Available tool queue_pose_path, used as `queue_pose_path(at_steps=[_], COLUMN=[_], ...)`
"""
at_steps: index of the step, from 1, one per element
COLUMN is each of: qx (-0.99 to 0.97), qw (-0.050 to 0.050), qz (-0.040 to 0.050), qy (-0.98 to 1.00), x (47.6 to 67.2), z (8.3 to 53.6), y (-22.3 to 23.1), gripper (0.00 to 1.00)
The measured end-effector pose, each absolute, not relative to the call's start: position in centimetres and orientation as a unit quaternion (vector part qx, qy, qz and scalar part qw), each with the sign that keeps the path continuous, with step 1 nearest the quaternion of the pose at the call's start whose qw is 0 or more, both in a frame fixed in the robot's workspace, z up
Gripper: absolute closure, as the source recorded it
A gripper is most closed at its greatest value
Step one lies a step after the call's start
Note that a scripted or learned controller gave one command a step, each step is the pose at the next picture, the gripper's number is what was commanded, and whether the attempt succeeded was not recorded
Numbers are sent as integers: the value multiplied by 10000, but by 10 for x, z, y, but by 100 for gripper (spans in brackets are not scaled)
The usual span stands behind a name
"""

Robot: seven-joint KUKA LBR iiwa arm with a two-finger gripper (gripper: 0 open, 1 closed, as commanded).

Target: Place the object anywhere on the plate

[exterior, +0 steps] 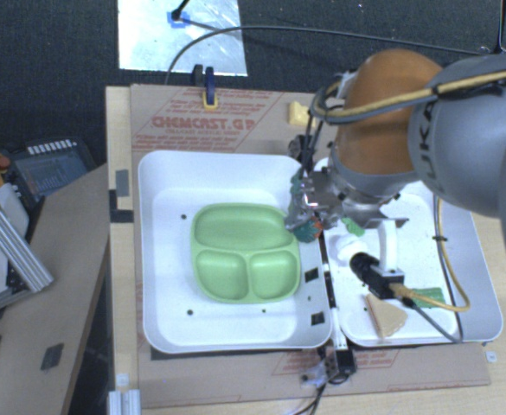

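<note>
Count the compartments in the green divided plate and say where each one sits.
3 in the green divided plastic plate: one wide compartment across the far side, two smaller ones side by side along the near edge. None seems hidden.

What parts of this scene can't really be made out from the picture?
- Gripper, camera view: blurred and partly under the arm's wrist, so its grasp is unclear.
- Right bin: the arm covers its far half.
- Small things near the bins' divider: too blurred to identify.
- Green plate: its right rim is partly hidden by the gripper.
</note>
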State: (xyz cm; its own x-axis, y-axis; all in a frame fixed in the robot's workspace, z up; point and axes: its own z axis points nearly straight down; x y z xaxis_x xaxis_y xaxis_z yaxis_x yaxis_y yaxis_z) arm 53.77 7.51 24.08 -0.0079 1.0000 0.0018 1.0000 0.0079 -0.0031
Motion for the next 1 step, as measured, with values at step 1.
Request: queue_pose_path(at_steps=[1], qx=[-7063], qw=[8], qz=[7], qy=[-7079], x=[538], z=[241], y=[73], gripper=[0])
